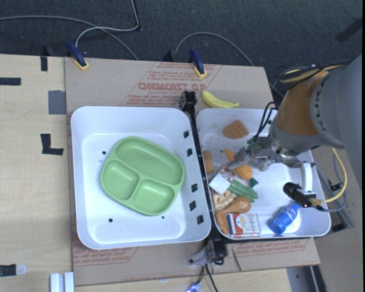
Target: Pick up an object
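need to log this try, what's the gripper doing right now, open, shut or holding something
Gripper: low over the right bin, among the food items; whether it is open, shut or holding anything cannot be told.

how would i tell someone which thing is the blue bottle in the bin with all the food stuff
Start at the right-hand white bin, the crowded one under the arm. Go to its near right corner: the blue bottle lies there on its side, just right of a small red and white carton. Nothing else there is blue.

Green plate (143,176), yellow banana (218,100)
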{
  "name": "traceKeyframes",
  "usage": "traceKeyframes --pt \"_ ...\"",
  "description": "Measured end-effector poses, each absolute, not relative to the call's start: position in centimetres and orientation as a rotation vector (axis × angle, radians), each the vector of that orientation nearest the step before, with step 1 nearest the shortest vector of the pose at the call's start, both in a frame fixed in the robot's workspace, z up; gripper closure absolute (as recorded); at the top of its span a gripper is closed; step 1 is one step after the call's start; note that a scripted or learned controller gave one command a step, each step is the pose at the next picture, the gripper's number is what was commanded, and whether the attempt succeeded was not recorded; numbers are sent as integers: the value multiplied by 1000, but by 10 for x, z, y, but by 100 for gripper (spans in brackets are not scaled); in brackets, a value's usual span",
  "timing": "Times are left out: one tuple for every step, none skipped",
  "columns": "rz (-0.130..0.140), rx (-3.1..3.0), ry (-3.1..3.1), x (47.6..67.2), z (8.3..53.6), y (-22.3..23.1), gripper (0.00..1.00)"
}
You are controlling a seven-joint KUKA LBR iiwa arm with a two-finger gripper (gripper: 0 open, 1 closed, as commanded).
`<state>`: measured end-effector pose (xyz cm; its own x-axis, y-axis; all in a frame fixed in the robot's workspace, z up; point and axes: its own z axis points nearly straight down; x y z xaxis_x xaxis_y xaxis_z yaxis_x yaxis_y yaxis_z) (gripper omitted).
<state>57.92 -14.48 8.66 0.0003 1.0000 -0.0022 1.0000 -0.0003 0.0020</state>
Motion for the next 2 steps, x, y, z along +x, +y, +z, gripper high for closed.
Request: traceKeyframes --pt "1 2217 2217 580 97 -145 100" --pt "0 2220 2226 596 184 -65 100"
